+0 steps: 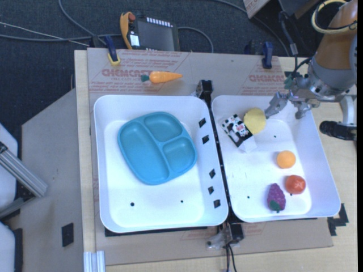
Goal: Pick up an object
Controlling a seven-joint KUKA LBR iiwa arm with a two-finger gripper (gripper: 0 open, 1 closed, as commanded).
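Hovering gripper point(286, 103) over right bin point(317, 152), fingers spread, holding nothing; yellow ball point(255, 120) just beside, pick remaining.

Both bins, left point(108, 169) and right point(317, 152), read as smooth white plastic with a slight sheen; the blue divided plate point(157, 146) looks like matt moulded plastic. Bench top point(68, 152) is matt brown board, printed cardboard sheet point(227, 75) behind the bins, floor point(34, 67) dark rough carpet-like weave. Toy carrot point(160, 77), orange ball point(286, 159), tomato point(295, 183) look like smooth plastic; the gripper point(286, 102) is grey bare metal, arm shell point(334, 38) glossy.
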